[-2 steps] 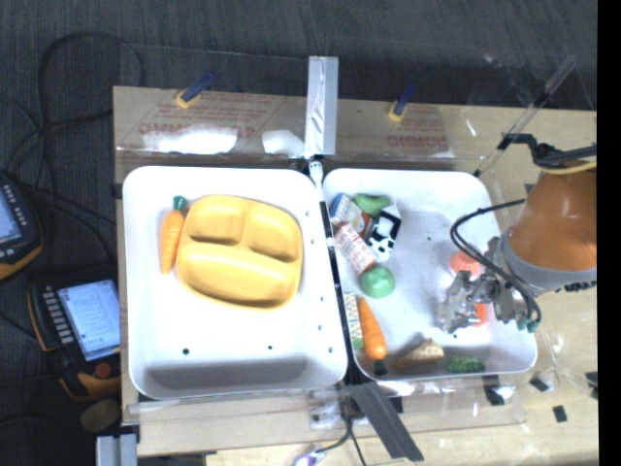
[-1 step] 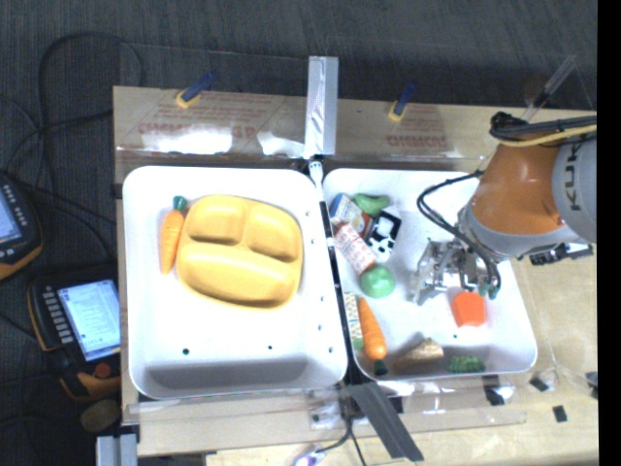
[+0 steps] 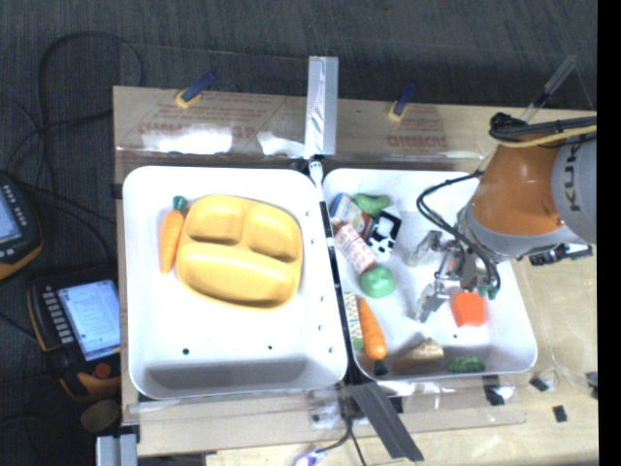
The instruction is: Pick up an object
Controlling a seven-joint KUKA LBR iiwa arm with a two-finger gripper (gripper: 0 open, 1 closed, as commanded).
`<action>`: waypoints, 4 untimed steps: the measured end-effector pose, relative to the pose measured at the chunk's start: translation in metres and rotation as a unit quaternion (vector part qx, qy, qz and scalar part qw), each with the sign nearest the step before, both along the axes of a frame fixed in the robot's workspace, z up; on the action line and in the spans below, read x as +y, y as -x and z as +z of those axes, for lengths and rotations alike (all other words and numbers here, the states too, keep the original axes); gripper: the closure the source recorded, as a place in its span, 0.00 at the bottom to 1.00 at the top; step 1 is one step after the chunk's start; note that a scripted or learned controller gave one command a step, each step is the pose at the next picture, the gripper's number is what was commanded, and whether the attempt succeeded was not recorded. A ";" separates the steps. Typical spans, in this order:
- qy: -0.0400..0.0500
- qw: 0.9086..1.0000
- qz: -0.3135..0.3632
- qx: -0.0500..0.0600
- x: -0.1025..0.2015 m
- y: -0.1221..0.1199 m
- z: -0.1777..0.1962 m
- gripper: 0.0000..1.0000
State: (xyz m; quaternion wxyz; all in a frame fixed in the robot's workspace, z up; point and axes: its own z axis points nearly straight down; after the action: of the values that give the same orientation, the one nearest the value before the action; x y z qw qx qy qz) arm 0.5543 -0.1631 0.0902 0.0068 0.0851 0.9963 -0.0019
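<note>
you see the gripper [image 3: 439,284] low in the right bin [image 3: 519,343], its jaws apart with nothing between them. an orange block [image 3: 469,309] lies just beside it, toward the bin's right wall. a green ball [image 3: 378,282] and a carrot [image 3: 370,328] sit to the gripper's left. the left bin [image 3: 146,357] holds a yellow tray [image 3: 240,249].

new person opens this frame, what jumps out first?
The yellow tray in the left bin, with a carrot along its left side. Then the arm's orange band over the right bin, the claw down among small toys beside an orange block.
</note>
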 end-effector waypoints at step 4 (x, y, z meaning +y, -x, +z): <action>0.000 1.000 -0.012 -0.004 -0.060 0.061 0.001 0.00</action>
State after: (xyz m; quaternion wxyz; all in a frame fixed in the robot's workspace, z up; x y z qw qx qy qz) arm 0.4935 -0.2227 0.0915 0.0109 0.0973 0.9952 -0.0018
